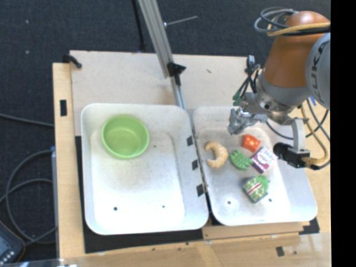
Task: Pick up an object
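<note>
An aluminium rail (157,35) slants over the wooden bench (122,77); black cables (22,177) loop on dark carpet (67,15).

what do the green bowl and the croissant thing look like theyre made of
The green bowl looks like plastic: one even lime colour, smooth walls, a thin rounded rim and a soft sheen inside. The croissant is probably a toy, moulded plastic or foam: its tan surface is uniform and matte, with soft ridges and no flaky crumb. The view is too coarse to settle which.

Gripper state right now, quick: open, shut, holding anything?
Gripper: cannot be told; it sits above the right bin, near the orange item, with nothing seen in its grasp.
</note>
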You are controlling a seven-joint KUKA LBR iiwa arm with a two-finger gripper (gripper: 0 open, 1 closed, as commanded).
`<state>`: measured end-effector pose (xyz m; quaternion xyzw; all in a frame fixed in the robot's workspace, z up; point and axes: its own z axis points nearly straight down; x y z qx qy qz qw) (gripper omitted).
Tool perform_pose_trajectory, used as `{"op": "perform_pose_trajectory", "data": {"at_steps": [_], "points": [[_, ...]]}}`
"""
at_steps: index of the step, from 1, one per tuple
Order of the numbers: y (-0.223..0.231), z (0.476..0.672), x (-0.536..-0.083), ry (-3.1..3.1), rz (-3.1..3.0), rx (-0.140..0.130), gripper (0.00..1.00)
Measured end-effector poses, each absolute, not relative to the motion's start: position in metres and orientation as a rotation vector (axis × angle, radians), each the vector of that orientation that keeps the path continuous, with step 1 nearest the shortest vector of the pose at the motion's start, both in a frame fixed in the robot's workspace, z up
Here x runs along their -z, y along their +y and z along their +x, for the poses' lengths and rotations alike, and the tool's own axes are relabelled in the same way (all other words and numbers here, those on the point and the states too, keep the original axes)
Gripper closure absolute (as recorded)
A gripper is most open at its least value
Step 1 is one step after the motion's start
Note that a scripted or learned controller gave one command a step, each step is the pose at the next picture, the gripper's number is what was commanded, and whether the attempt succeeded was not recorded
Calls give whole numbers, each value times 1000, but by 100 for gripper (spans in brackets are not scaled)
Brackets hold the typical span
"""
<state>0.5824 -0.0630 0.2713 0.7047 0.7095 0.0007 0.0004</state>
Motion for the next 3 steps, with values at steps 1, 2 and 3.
{"op": "perform_pose_trajectory", "data": {"at_steps": [1, 2, 3], "points": [[-14, 579, -269, 2230, 2214, -2, 100], [31, 591, -264, 2228, 2214, -2, 100], [70, 594, -249, 2227, 2217, 3, 100]]}}
